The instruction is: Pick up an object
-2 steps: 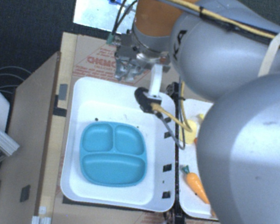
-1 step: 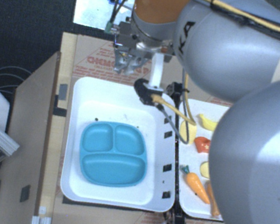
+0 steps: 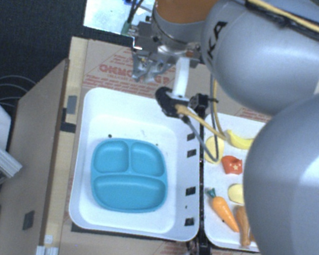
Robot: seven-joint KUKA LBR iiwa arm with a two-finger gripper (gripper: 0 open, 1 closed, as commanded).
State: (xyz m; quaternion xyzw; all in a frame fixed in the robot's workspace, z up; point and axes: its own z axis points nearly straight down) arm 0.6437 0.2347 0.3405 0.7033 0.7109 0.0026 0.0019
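Gripper (image 3: 147, 70) hangs at the upper middle of the frame, just above the far rim of the left bin (image 3: 86, 141), and whether it is open or closed cannot be told, nor can anything be made out in its grasp. Inside the left bin, toward the lower centre, lies a blue divided plate (image 3: 130, 175). In the right bin (image 3: 205, 181), partly hidden by the grey arm (image 3: 280, 66), sit a banana (image 3: 239, 140), a tomato (image 3: 232, 165) and a carrot (image 3: 224, 211).
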